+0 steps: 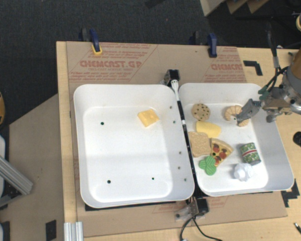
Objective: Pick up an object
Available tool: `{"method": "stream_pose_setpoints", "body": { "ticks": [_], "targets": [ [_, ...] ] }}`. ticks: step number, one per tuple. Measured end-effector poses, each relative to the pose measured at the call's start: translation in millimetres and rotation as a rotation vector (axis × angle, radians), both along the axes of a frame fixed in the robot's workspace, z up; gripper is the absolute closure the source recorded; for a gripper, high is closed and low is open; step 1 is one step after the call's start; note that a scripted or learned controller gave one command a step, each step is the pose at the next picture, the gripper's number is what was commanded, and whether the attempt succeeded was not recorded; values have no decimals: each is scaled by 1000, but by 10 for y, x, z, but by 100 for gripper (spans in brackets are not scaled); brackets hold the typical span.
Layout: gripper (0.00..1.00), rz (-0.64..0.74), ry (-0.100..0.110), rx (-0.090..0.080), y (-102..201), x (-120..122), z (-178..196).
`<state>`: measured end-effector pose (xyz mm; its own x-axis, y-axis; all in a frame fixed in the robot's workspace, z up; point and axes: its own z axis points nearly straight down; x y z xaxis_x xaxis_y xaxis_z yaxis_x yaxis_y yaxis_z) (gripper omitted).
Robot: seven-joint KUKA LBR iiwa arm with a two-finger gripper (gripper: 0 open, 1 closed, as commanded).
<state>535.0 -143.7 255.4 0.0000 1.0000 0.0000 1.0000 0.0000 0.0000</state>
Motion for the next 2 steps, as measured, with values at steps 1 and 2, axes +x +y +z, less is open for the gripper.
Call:
{"method": "stream_pose_setpoints", "body": {
  "ticks": [1, 2],
  "targets": [
    [0, 0, 13, 4, 133, -65, -1231],
    [0, -1, 7, 4, 358, -450, -1735]
  ]
}}
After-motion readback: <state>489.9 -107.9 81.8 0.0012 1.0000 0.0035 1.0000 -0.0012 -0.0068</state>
